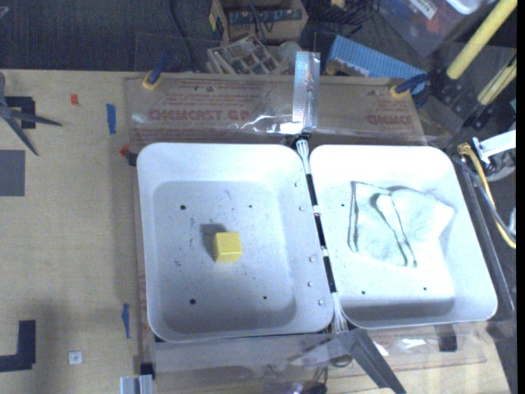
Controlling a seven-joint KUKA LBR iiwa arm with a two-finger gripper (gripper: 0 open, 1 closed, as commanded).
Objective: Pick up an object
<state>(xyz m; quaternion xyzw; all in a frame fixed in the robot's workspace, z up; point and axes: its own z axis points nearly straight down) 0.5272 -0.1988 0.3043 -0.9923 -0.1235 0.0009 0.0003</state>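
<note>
Wooden desk (57, 245) with two white bins side by side.
Yellow block (228, 246) sits near the middle of the left bin (164, 171); a crumpled white cloth (400, 224) lies in the right bin (472, 294). Claw state: cannot tell.

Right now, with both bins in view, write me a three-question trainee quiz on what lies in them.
1. True or false: the small yellow block lies in the left shallow white plastic bin.
2. What lies in the right shallow white plastic bin? A) a crumpled white cloth B) a red ball C) a metal spoon
3. Fill in: the yellow block is ____ the bin's walls (touching / apart from).

Key: 1 true. 2 A, the crumpled white cloth. 3 apart from.
</note>
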